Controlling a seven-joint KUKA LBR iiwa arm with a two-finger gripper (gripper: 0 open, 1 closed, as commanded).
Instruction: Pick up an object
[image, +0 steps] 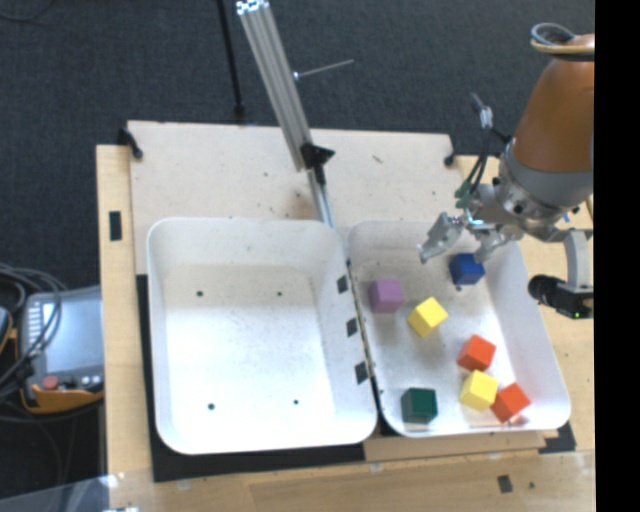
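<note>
The gripper (462, 243) is hovering over the right white plastic bin (535, 340), fingers spread, just at ten o'clock of the small blue cube (466, 268). The cube is looking light, rigid, smooth-sided; opposite flat faces are offering the best hold.
</note>
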